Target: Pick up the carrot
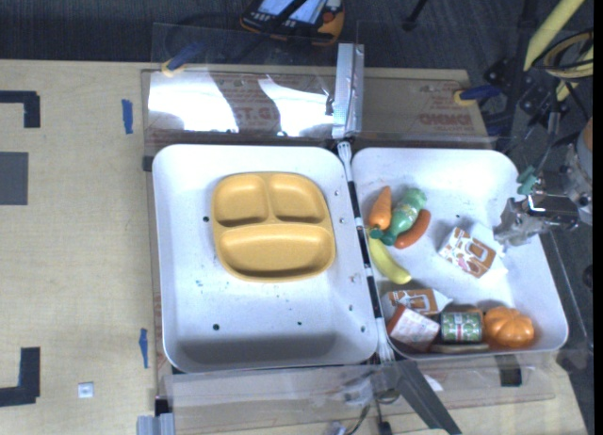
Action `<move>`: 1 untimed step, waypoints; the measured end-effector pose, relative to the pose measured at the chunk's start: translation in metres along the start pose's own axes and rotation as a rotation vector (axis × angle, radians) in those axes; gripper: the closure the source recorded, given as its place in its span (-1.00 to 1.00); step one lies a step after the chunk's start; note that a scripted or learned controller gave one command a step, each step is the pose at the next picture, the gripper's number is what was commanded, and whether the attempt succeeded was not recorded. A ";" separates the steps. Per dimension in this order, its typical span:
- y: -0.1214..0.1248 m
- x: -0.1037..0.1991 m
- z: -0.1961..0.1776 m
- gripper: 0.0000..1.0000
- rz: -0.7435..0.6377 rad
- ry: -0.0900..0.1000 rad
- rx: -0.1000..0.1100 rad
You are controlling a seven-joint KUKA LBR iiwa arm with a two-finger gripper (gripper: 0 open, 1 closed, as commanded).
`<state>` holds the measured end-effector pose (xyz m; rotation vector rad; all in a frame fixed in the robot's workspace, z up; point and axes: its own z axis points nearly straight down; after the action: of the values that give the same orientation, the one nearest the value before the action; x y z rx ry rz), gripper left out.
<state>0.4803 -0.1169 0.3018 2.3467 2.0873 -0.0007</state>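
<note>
Carrot (380, 207) well apart from fingers (516, 223)

Carrot (380, 207): small, orange, tapered, lying at a steep slant in the right bin's upper left, near the wall shared with the other bin. Touches a green vegetable on its right; banana just below.

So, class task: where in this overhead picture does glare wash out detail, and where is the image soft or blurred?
In the camera view, strong glare bleaches the clear panel behind the left bin; the right bin is also bright at its far wall; the end effector looks soft and hard to resolve; the carrot stays fairly crisp.
</note>
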 end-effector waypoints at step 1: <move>-0.012 0.094 0.037 1.00 0.284 0.001 0.005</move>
<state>0.4796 -0.0218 0.2649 2.6221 1.7370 -0.0047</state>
